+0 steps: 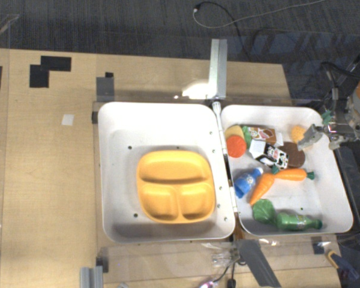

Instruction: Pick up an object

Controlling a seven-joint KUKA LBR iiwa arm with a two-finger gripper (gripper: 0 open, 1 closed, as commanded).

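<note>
Left of frame: yellow plastic divided tray [176,184] in the left white bin [114,161]. Right bin [342,212] crowded — orange toy carrots [276,179], green plastic bottle [297,222], brown disc [294,155]. At right edge, gripper [314,134] over the rim, grip impossible to tell — likely to snag neighbours or close on nothing.

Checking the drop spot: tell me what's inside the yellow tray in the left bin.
The yellow tray in the left bin has three compartments, one long and two smaller, all showing bare yellow plastic. The bin floor beneath it is covered. The toys lie in the right bin.
</note>
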